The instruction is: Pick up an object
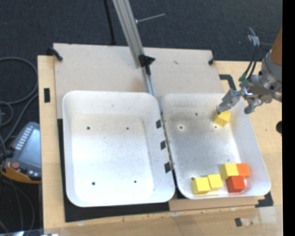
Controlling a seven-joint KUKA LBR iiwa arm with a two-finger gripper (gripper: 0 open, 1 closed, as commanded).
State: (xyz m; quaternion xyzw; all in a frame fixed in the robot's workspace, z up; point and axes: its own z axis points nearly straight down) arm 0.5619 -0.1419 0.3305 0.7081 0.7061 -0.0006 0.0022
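camera: fixed overhead | slanted down | covers both bins (113,100)

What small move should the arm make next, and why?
Probably a short, slow lift straight up. The gripper sits right above a yellow block near the right bin's far edge, seemingly touching its top. Whether the block is held is unclear; lifting would show that.

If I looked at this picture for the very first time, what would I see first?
Probably the bright blocks in the right bin: a bunch of yellow and orange blocks huddled at its near edge. One yellow block sits apart near the far right side, right under the robot's gripper.
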